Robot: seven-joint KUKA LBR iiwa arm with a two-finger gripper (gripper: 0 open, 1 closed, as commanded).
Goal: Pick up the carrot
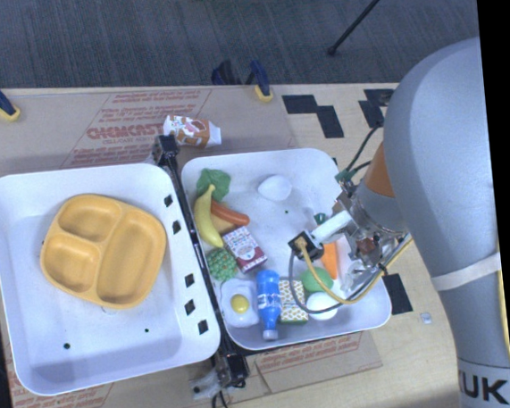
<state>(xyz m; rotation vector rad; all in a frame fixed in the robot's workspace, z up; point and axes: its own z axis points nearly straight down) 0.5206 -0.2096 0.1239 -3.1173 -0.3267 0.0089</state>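
The carrot (331,260) is a short orange piece with a green top (314,281), lying at the right side of the right bin (323,161). My gripper (333,252) is down in that bin directly over the carrot, with the orange body showing right against the gripper's parts. I cannot make out whether the carrot is gripped or just lying beneath. The grey arm and its orange band (378,173) come in from the right and hide the bin's right wall.
The right bin also holds a banana (205,217), a red-orange sausage (229,215), a red carton (244,249), a blue bottle (268,300), a fried egg (239,303) and white eggs (274,188). A yellow divided tray (104,249) lies in the left bin. A small carton (192,131) sits on the bench.
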